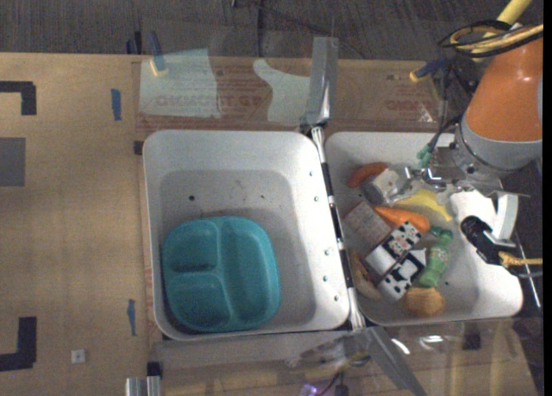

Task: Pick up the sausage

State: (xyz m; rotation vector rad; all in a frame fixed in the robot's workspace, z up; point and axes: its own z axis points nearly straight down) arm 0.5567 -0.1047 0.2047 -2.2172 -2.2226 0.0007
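The sausage [366, 172], a short reddish-brown piece, lies in the right bin [500, 299] near its far left corner. My gripper [420, 175] hangs low over the far part of that bin, just right of the sausage, under the grey wrist and orange band [509, 97]. A small grey object [385, 185] sits between the gripper and the sausage. The wrist hides what is directly under the gripper.
The right bin also holds an orange carrot [402, 216], a yellow banana [429, 204], a brown box [366, 223], a black-and-white carton [396, 258], a green bottle [436, 263] and a tan lump [423, 301]. A teal divided plate [220, 273] lies in the left bin [172, 161].
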